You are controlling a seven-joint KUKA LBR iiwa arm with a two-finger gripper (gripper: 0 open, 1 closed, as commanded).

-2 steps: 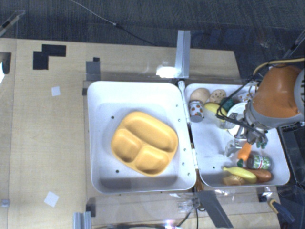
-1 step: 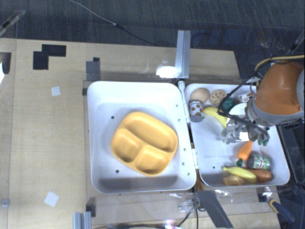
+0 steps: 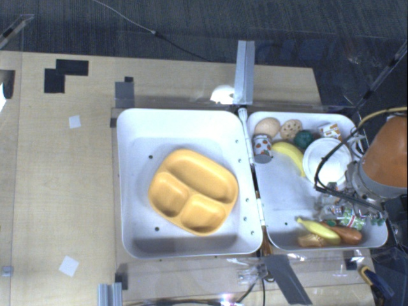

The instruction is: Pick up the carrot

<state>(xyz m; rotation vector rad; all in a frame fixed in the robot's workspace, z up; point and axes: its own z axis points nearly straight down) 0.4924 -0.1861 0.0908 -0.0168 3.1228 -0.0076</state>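
The carrot [image 3: 349,235], orange-red and slim, lies in the front right corner of the right bin [image 3: 280,203]. A small yellow banana [image 3: 318,228] rests against its left end, with a brown piece [image 3: 310,240] just in front of that. My gripper [image 3: 346,213] hangs low over this corner, directly behind and above the carrot, under the arm's orange band [image 3: 387,158]. Cables and the wrist hide much of it.
At the back of the right bin sit a white bowl [image 3: 326,160], a larger banana [image 3: 290,155], a small can [image 3: 262,147], a tan egg [image 3: 267,128], a cookie [image 3: 291,129] and a green item [image 3: 305,138]. The left bin [image 3: 137,171] holds a yellow divided plate [image 3: 192,190].
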